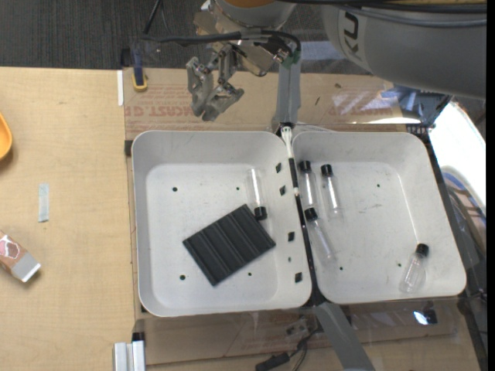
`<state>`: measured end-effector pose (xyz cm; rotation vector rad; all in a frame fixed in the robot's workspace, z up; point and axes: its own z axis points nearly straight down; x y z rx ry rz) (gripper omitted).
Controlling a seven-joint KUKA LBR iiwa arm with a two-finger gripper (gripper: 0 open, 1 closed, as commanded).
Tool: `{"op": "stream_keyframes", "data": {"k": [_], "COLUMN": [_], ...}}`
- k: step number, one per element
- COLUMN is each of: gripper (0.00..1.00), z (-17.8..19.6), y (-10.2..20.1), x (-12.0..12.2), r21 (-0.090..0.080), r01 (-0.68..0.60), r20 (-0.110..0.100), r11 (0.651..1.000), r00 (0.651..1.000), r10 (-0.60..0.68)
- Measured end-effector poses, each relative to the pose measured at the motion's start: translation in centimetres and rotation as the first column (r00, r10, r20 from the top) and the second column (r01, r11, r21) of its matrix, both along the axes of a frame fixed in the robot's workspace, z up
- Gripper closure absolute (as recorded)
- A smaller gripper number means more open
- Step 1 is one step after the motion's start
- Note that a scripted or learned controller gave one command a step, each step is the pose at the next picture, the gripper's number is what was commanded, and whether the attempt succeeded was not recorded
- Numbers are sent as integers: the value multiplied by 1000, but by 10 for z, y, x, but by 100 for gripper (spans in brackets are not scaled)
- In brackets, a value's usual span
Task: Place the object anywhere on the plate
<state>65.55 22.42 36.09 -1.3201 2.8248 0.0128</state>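
Camera view has the gripper (pixel 210 91) hanging beyond the far rim of the left bin (pixel 147 207), and whether its claw is open or closed I cannot tell. Inside that bin, a clear tube (pixel 255 194) lies touching the dark ribbed plate (pixel 229 244) at its far corner.

The dark grey ribbed plate (pixel 229 245) looks like matt plastic. The two shallow white bins (pixel 155 207) are smooth plastic (a little glossy at the rims). The clear tubes with black caps (pixel 330 188) shine like glass or plastic. The light wooden bench (pixel 62 130) is matt.
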Motion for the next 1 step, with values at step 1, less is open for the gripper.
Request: {"op": "stream_keyframes", "data": {"k": [1], "gripper": [100], "z": [10], "y": [-1], "x": [2], "r21": [5], "r01": [7], "r20": [5], "r11": [1000], "r00": [1000], "r10": [-7]}}
